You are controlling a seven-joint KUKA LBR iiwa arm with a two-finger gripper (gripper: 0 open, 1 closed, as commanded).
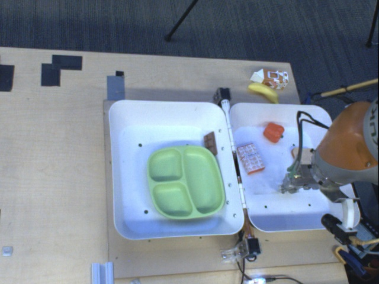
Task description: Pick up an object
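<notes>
Bench, left bin (127,158) (green tray (186,182))

Right bin (314,218), right half of the frame, contains two loose items. Item one: a small red-orange object (273,132), rounded and blocky in form, lying in the upper part of the bin near its back wall. Item two: a flat rectangular packet (250,158), pink-red with a pale grid pattern, lying flat and slightly skewed, at the left side of the bin just beside the dividing wall. The two items are near each other but apart, not touching.
</notes>
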